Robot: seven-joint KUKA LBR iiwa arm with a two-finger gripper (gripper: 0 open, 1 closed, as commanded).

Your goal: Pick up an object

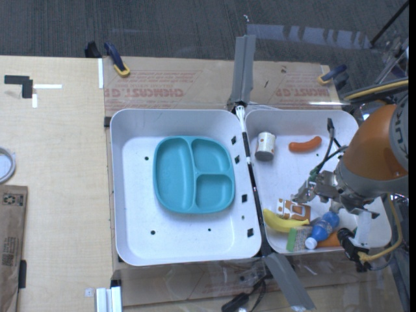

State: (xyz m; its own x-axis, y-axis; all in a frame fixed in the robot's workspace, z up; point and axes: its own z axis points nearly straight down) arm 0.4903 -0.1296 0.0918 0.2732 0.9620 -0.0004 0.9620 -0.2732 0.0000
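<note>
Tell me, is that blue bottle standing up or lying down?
Lying down. The blue bottle rests on its side in the right bin, white cap toward the banana.

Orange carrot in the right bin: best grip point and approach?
Grip the carrot at mid-length, coming straight down, fingers closing across its narrow width. It lies flat and roughly left-right on bare floor of the right bin, apart from the white cup on its left, so both long sides look free.

At the far edge of my table, the cardboard sheet [195,83] carries red letters, upside down for me; I cannot read them with certainty.
</note>
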